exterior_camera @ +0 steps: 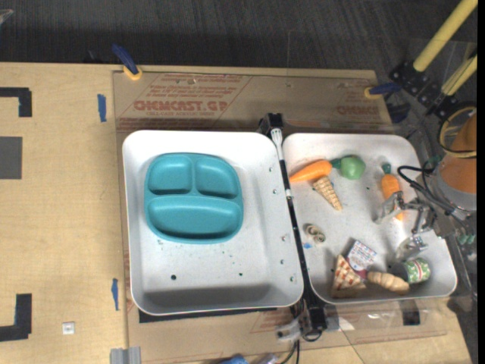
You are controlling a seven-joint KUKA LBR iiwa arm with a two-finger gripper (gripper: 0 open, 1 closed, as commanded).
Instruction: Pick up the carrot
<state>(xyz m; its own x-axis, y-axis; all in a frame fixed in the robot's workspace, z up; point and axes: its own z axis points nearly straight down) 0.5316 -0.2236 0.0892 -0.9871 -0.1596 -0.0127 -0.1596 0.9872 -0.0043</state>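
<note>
Hovering at the right bin's (356, 139) right side, the end effector (409, 222) seems empty; I cannot tell its opening. Carrot (311, 171) lies up-left, long axis nearly left-right.

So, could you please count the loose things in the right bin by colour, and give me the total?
Orange: 2, the carrot and a small orange piece
Green: 2, a ball and a can
Tan: 3, a cone, a pizza slice, a bread roll
Mixed or pale: 2, a packet and a ring
Total: 9 that I can make out
</note>
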